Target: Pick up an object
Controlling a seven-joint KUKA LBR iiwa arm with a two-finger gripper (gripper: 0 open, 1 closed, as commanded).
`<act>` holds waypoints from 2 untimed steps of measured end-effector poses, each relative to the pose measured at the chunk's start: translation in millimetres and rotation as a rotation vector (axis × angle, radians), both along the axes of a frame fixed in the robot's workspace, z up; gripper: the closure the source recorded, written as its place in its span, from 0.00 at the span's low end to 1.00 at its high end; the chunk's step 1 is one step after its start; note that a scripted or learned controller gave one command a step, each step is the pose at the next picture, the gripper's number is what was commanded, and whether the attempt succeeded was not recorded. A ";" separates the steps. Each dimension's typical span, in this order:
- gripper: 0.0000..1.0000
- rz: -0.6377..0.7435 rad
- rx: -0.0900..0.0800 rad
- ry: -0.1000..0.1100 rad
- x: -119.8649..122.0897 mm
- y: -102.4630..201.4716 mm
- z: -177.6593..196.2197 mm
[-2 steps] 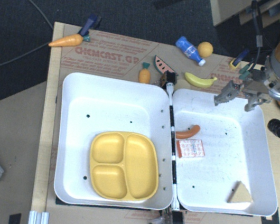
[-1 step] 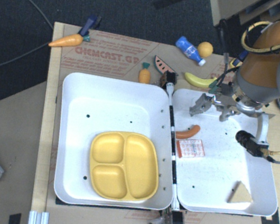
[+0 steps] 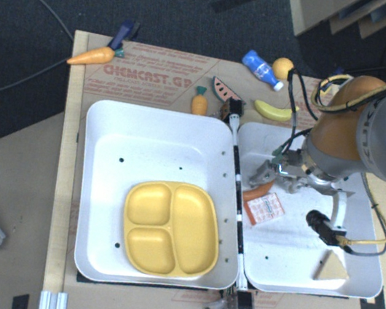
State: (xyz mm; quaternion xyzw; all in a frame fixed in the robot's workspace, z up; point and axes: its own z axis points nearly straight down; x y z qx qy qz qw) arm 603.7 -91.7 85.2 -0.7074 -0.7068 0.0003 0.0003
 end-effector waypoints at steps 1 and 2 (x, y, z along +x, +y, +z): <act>1.00 -0.001 0.000 -0.003 0.8 0.3 10.5; 1.00 0.004 0.002 -0.004 -6.0 83.4 100.8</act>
